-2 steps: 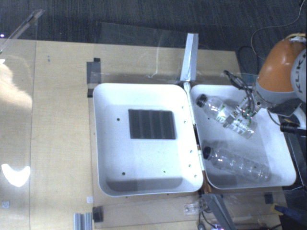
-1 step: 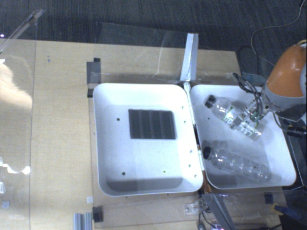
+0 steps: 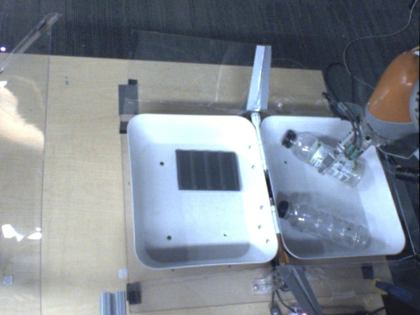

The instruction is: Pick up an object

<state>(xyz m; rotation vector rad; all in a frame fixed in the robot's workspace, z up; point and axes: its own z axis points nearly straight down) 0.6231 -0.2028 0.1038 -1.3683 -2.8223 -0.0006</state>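
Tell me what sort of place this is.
Probably a robotics lab's grasping test bench: two shallow white bins side by side on a wooden bench, clear plastic bottles as test objects, and a robot arm reaching in.

My table [image 3: 72, 195] is light wood. Two shallow white bins rest on it, touching: the left bin [image 3: 147, 195] mid-table, the right bin [image 3: 384, 195] at its right edge.

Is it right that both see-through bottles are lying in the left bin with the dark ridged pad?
Not quite. The camera view shows both clear bottles, the upper bottle and the lower bottle, lying in the right bin. The dark ridged pad is in the left bin.
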